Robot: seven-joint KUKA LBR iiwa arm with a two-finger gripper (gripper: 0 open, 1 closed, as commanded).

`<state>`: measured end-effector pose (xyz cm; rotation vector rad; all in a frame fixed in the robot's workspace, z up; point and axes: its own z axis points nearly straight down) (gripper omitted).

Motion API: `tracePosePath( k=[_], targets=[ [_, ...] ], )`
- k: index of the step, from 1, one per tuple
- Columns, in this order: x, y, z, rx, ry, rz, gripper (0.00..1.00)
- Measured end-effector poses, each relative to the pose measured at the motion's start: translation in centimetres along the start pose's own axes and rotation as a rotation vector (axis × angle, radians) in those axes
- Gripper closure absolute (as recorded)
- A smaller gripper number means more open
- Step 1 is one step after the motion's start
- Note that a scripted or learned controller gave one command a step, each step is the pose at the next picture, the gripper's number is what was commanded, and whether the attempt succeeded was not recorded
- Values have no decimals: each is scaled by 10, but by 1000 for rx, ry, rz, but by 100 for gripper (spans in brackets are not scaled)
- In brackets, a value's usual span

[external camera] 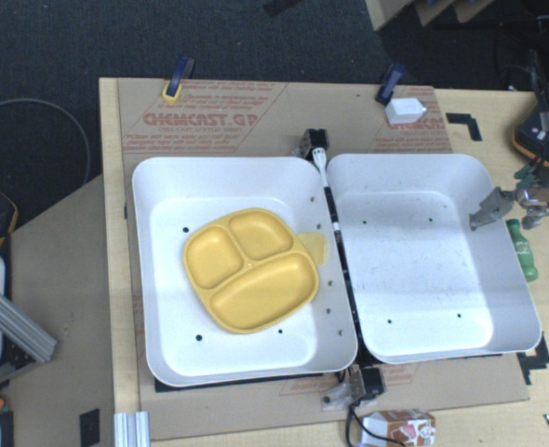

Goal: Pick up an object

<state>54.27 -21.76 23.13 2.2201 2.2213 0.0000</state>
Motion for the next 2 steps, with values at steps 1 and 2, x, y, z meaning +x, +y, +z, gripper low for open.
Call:
tracePosePath(
  k=[1, 2],
  targets=[
    [-4, -57, -184, -20, -9, 1, 0],
    [13, -63, -313, -18, -7, -2, 0]
  ],
)
